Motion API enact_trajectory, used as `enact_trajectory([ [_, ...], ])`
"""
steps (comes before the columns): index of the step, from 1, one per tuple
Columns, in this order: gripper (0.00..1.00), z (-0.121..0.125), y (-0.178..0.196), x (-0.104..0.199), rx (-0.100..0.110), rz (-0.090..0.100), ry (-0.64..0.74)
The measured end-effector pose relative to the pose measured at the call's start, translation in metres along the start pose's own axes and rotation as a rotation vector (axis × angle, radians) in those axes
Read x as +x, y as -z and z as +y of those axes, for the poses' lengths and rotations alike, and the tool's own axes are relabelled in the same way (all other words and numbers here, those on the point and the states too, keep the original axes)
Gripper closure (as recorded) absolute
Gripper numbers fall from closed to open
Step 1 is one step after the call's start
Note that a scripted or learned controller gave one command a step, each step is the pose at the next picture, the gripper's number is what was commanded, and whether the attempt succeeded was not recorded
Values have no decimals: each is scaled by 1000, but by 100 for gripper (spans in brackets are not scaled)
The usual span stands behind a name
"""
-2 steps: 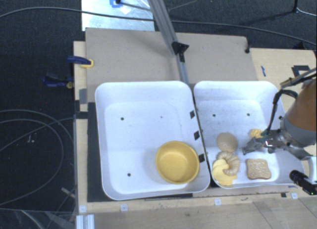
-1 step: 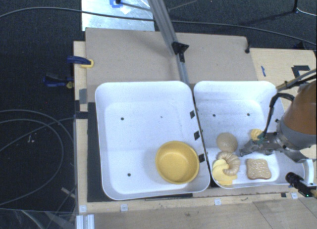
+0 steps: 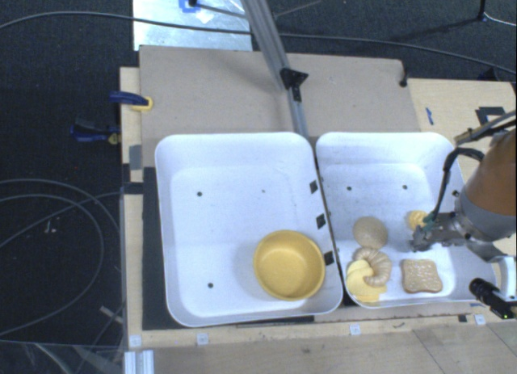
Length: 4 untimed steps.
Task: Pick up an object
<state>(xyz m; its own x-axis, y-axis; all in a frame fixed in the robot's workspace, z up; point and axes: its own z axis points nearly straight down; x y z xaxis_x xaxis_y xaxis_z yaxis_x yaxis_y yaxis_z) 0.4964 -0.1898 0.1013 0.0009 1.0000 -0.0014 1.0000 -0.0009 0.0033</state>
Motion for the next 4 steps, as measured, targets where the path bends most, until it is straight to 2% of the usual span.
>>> enact_trajectory([
  [1, 100, 9, 57, 7, -4, -1, 7],
  [2, 100, 9, 101, 6, -3, -1, 6],
  [3, 100, 18, 161, 3, -5, -2, 7],
  [4, 100, 12, 149, 59, 2, 2, 11],
])
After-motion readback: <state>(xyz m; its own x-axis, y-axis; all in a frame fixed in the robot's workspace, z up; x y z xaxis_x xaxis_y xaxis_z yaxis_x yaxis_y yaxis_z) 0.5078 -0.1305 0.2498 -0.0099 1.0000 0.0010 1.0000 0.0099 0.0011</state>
